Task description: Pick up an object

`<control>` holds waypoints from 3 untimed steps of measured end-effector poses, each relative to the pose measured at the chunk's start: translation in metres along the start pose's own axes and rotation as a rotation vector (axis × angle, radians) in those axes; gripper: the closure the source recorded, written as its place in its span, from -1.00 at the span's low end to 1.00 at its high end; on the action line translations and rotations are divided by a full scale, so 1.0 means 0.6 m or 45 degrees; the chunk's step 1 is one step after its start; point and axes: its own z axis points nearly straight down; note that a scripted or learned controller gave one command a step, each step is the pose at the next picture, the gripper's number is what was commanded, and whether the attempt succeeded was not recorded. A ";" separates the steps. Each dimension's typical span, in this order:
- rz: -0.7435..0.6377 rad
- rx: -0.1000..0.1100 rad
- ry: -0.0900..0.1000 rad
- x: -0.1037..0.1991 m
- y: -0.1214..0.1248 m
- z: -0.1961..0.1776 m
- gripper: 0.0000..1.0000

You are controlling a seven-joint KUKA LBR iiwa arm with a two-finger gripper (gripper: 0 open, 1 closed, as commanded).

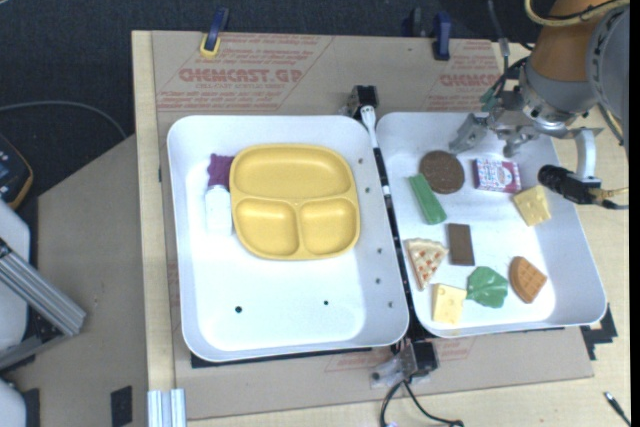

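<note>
The right bin [570,300] holds several toy foods: a brown round cookie [441,172], a pink wrapped packet [496,175], a green stick [427,199], a brown chocolate bar [460,243], a pizza slice [426,261], two yellow cheese pieces [448,303] [533,206], a green leafy piece [487,286] and an orange-brown bread piece [527,279]. My gripper [492,134] hangs over the bin's far edge, just above the cookie and the packet. Its fingers are spread with nothing between them.
The left bin [200,315] holds a yellow three-compartment plate [295,200], with a purple item [219,169] and a white item [217,210] at the plate's left side. Clamps sit on the board's far edge. The arm's orange band [590,0] is at the upper right.
</note>
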 end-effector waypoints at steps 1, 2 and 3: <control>-0.002 -0.012 -0.004 0.001 0.004 0.059 -1.00; -0.003 -0.028 -0.012 -0.002 0.009 0.033 1.00; 0.001 -0.017 -0.005 -0.004 0.018 -0.041 1.00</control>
